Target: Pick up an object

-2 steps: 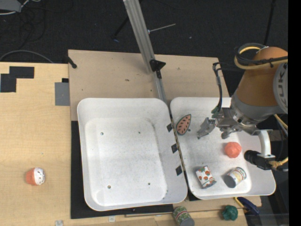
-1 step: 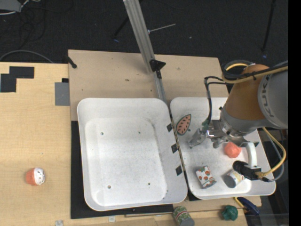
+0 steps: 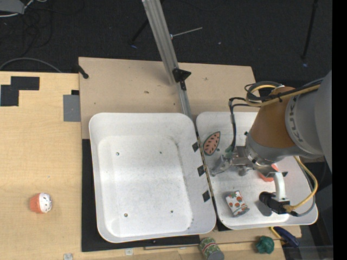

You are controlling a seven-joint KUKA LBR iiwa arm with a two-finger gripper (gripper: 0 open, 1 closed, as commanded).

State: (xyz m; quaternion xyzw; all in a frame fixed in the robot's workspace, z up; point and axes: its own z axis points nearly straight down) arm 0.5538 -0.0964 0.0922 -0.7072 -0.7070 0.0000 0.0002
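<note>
Objects in your right bin (image 3: 303, 218): speckled oval (image 3: 211, 142) far-left, dotted block (image 3: 236, 203) near. Gripper (image 3: 219, 164) hangs betw. them, nr the divider. Can't tell its state.

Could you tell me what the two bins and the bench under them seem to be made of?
The left bin and right bin look like moulded white plastic, matte and faintly speckled, with rounded rims. The bench looks like unfinished fibreboard or plywood, flat tan and dull.

Left bin (image 3: 108, 124) open; right bin (image 3: 207, 118) crowded: oval piece (image 3: 211, 141), patterned block (image 3: 236, 203), arm (image 3: 282, 126)
</note>
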